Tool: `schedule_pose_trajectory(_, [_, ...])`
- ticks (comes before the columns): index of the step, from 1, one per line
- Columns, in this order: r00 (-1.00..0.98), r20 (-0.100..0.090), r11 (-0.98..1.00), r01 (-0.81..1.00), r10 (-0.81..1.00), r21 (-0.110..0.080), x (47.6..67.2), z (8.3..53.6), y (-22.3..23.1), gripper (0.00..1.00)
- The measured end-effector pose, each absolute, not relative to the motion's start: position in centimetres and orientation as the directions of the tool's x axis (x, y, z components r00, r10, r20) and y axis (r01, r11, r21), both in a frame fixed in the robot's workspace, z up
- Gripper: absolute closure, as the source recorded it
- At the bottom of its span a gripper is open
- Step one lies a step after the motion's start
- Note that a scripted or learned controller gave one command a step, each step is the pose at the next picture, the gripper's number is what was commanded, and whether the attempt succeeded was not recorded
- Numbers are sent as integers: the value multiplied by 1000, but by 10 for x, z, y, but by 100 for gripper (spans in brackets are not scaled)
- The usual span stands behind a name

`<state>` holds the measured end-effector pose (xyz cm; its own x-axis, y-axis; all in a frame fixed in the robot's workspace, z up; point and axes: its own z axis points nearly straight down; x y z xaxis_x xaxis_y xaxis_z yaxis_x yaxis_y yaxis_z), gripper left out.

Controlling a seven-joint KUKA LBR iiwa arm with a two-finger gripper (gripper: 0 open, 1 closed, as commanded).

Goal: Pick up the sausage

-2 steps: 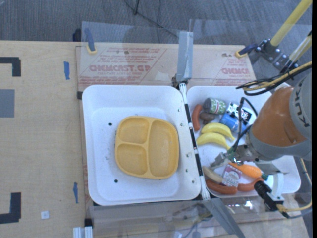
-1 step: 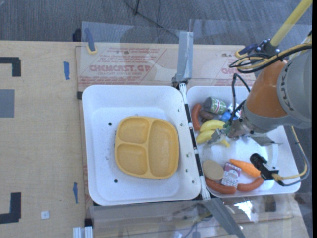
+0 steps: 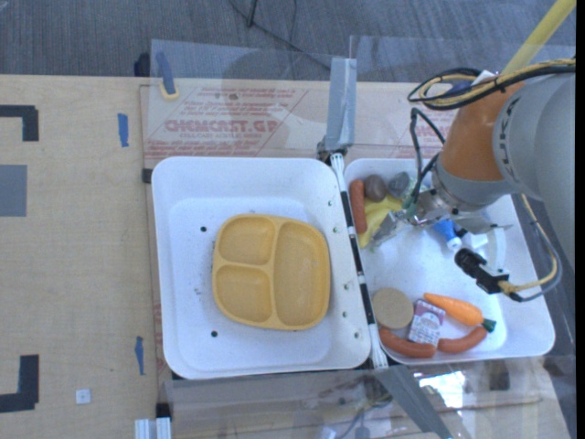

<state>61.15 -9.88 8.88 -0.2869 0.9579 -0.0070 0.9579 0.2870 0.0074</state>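
Note:
A curved reddish-brown sausage (image 3: 443, 343) lies along the front wall of the right bin (image 3: 530, 337), partly under a small red-and-white packet (image 3: 425, 324). A second, straighter orange-red sausage (image 3: 358, 212) lies against that bin's left wall. My gripper (image 3: 400, 224) hangs low in the back left part of the right bin, over a yellow item (image 3: 377, 214) and close beside the straight sausage. It is well apart from the curved one. I see nothing held.
An orange carrot (image 3: 454, 309) and a tan round disc (image 3: 393, 306) lie near the curved sausage. A brown piece (image 3: 374, 189) and a grey piece (image 3: 399, 184) sit at the bin's back. The left bin (image 3: 183, 190) holds a yellow divided plate (image 3: 271, 270).

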Motion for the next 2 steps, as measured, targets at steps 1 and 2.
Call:
schedule_pose_trajectory(1, [-13,11,13,999,1000,-53,657,86,-106,0])
schedule_pose_trajectory(2, [6,1,-5,999,1000,-50,657,86,-102,0])
